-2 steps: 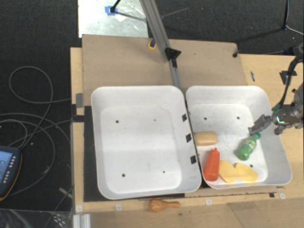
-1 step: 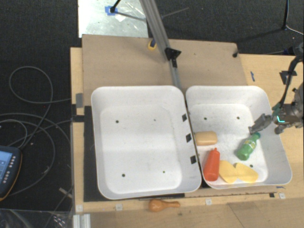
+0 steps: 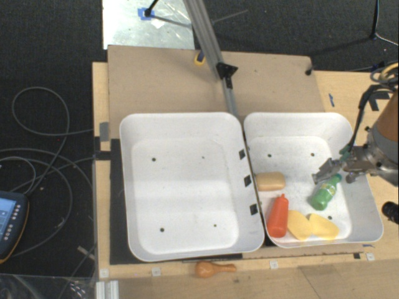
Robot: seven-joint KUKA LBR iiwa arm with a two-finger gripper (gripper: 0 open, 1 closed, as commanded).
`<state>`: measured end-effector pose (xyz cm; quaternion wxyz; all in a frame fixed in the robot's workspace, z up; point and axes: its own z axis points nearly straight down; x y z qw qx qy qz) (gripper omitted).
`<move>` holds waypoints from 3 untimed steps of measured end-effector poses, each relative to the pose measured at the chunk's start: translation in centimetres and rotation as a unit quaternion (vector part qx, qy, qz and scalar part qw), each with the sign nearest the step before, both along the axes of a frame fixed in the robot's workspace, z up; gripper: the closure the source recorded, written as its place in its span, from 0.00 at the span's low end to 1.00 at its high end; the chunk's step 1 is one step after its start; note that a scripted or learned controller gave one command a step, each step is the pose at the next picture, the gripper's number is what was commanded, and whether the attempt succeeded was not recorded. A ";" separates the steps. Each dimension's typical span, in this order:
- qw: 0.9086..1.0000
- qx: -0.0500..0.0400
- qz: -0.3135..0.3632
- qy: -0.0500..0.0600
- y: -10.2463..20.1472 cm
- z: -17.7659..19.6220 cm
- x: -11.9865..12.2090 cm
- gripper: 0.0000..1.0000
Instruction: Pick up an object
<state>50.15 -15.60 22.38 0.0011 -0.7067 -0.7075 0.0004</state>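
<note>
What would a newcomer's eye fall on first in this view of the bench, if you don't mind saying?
Probably the bright cluster in the right bin: a green bottle at the gripper, a red bottle and a yellow item near the front wall, and a tan block by the left wall. After that, the grey arm reaching in from the right, and a brown wooden piece on the bench in front of the left bin.

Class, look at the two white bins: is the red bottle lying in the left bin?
No. The red bottle lies in the right bin, near its front left corner, beside the yellow pieces.
</note>
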 end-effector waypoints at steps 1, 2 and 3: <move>1.000 0.000 0.000 0.001 0.5 -5.3 -0.9 0.00; 1.000 0.000 -0.001 0.000 0.8 -9.6 -0.7 0.00; 1.000 -0.001 -0.001 -0.003 0.7 -8.3 -0.5 1.00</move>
